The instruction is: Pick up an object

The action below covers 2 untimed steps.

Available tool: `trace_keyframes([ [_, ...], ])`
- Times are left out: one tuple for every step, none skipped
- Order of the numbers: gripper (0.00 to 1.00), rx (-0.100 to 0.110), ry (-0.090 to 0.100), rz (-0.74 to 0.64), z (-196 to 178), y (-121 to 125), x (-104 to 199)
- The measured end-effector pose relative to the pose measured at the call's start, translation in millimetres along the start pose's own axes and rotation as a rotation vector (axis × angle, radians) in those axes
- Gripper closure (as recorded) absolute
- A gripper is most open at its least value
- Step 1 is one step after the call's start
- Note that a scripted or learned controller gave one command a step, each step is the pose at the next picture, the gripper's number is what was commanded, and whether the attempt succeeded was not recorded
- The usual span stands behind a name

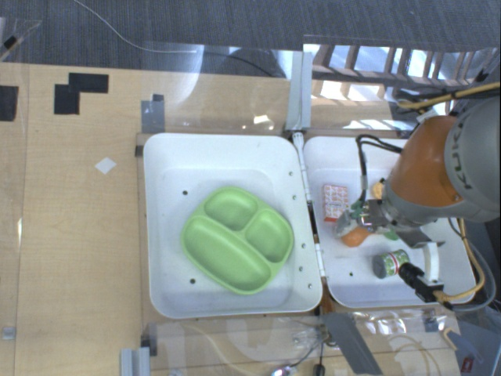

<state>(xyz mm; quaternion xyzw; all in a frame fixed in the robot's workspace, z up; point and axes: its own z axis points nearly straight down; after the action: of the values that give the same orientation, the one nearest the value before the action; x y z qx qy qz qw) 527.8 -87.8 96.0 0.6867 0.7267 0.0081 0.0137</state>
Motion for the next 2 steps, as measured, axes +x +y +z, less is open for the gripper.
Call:
trace_keyframes([
  [1.00,-0.018,-0.003,-0.003,-15.6,6.9,-0.2],
  [1.00,0.031,0.005,0.261,-104.4,46.1,47.7],
])
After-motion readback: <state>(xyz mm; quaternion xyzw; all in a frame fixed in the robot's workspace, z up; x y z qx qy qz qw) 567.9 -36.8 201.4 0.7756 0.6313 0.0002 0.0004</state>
